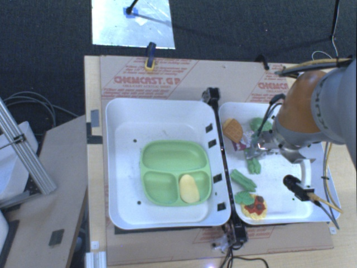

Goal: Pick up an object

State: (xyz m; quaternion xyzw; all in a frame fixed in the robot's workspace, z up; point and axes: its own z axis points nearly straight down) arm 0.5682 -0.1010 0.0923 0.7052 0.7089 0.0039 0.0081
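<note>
My hand (pixel 255 151) is low in the right bin (pixel 312 208), near its middle. I cannot tell if it is open or holds a thing. A green toy (pixel 254 165) lies just at its 6 o'clock. A yellow toy (pixel 189 188) sits on the green tray (pixel 167 158) in the left bin (pixel 122 149).

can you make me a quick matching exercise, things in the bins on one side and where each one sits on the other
Things:
1. yellow piece
2. green divided tray
3. orange piece
4. pizza slice toy

Places:
A. right bin, near front edge
B. left bin, middle
C. lower right compartment of the tray
D. right bin, back left part

Pairs: 1-C, 2-B, 3-D, 4-A
</note>
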